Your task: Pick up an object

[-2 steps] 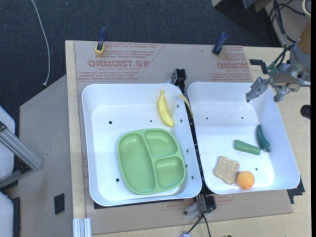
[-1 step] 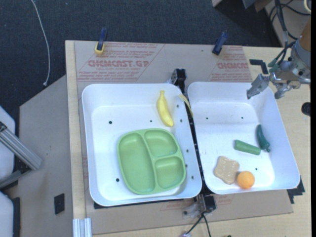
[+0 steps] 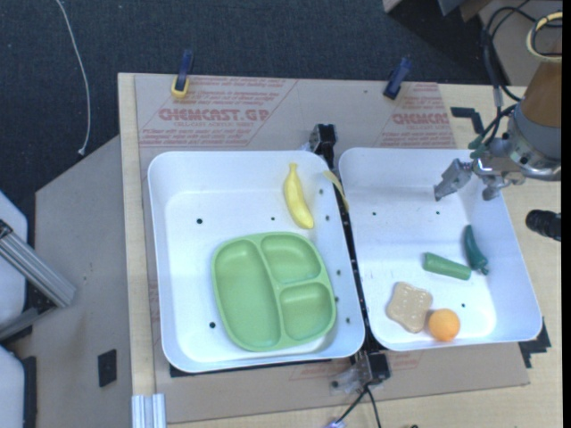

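Camera view: gripper [image 3: 467,182] is poised over right bin [image 3: 393,172], far edge, fingers spread, nothing held. One cracker [image 3: 409,307], one orange [image 3: 443,325], two green vegetables are counted; banana [image 3: 297,198], tray [image 3: 272,289] in left bin [image 3: 178,266].

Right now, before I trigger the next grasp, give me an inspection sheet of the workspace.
Surface: two white bins, left bin and right bin, on a cardboard-covered bench.
Job's things: banana and green divided plate in left bin; green cylinder, dark green pepper, cracker, orange in right bin.
Clutter: nothing seen.
Grippers: gripper above right bin's far corner, holding nothing.
Cables: white cable on the carpet, top left.
Surroundings: blue clamps on the bench's far edge.
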